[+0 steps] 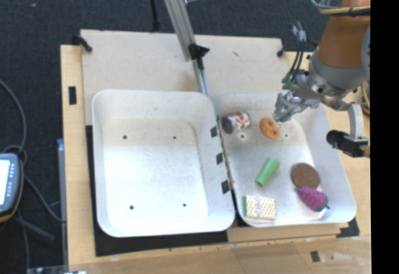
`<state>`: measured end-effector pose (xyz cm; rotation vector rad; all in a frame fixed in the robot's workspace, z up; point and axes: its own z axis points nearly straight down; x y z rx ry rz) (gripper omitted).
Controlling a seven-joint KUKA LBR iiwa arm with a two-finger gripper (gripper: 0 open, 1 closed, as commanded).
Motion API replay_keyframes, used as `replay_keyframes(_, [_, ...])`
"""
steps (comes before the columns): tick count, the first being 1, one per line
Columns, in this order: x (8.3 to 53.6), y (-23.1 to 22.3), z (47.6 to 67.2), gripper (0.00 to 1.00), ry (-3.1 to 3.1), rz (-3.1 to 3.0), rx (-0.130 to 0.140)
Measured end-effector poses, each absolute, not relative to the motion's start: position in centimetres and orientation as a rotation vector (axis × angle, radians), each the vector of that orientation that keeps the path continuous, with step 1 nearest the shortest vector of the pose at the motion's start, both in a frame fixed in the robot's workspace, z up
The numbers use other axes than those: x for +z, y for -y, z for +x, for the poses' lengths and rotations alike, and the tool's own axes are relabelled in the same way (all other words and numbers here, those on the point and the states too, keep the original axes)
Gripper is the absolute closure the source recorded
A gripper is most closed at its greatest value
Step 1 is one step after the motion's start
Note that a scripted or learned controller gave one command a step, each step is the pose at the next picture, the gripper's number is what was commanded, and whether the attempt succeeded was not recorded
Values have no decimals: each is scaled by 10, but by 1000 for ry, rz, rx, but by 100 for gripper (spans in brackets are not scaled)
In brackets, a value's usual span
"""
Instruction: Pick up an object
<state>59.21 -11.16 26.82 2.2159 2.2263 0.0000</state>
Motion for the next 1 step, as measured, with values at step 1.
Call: replay_keyframes(1, [265,73,577,100,-2226,2215,1])
